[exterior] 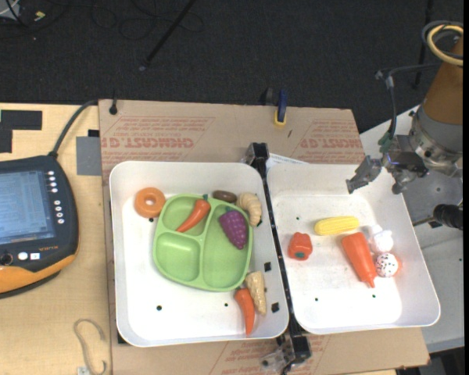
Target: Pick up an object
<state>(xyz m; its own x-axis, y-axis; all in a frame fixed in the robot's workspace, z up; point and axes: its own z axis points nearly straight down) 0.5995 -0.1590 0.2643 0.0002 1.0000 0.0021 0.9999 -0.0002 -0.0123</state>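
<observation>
Approach step: gripper (381,170) hung over right bin's (422,307) 1 o'clock corner; jaws' state not discernible, nothing between them. Next: descend toward corn (336,226) at 7 o'clock.

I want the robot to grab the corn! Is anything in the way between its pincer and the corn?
Nothing visible blocks it. The pincer hovers over the right bin's far corner, and bare white floor lies between it and the corn.
</observation>
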